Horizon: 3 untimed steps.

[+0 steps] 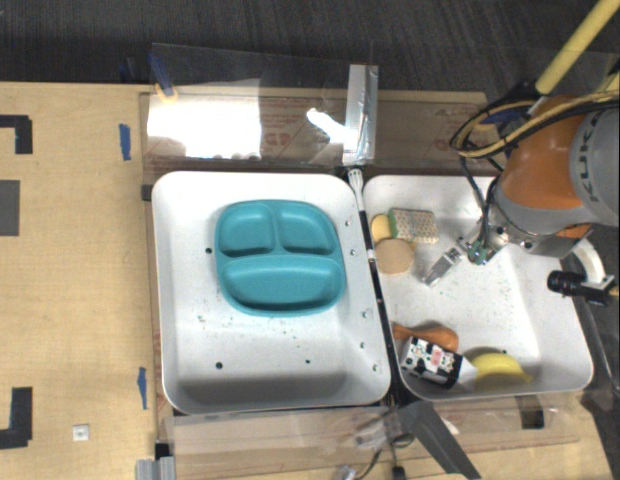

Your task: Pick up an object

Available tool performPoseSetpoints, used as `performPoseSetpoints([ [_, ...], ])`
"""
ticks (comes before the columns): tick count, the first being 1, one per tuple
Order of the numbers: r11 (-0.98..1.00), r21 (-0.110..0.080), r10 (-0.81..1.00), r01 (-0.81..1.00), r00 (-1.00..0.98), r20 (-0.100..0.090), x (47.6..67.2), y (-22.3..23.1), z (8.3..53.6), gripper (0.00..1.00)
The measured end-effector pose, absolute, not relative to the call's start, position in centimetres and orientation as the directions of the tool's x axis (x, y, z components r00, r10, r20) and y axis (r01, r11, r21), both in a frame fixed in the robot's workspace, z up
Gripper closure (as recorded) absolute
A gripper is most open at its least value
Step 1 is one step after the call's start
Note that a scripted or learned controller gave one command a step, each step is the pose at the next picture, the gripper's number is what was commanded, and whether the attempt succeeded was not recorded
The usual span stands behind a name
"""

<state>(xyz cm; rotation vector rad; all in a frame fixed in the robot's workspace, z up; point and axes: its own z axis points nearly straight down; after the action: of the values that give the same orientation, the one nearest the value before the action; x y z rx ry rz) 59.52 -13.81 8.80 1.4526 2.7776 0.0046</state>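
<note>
In the right bin (pixel 530 313), my gripper (pixel 442 266) hangs low over the white floor, reaching in from the right. Just to its left lie a tan round piece (pixel 394 257) and a yellow sponge with a speckled pad (pixel 410 225); the gripper is close to both but apart from them. Along the bin's near edge lie an orange object (pixel 427 335), a small black-and-white box (pixel 432 361) and a yellow object (pixel 497 365). Nothing is seen in the gripper's grasp.
The left bin (pixel 190 348) holds a teal divided plate (pixel 280 255). A raised divider (pixel 368 268) runs between the two bins. A clear plastic sheet and a metal bracket (pixel 360 113) stand behind the bins. Cables (pixel 490 128) loop by the arm's orange band.
</note>
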Motion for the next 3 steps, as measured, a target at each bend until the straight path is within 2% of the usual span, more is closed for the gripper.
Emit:
performPoseSetpoints([
  [1,0.433,0.006,0.902,0.902,-0.433,-0.004,66.9,-11.1,12.3,0.0],
  [2,0.462,0.01,0.887,0.887,-0.462,-0.006,64.4,-10.8,9.1,0.0],
  [3,0.465,0.017,0.885,0.885,-0.465,-0.01,64.6,-10.7,10.4,1.0],
])
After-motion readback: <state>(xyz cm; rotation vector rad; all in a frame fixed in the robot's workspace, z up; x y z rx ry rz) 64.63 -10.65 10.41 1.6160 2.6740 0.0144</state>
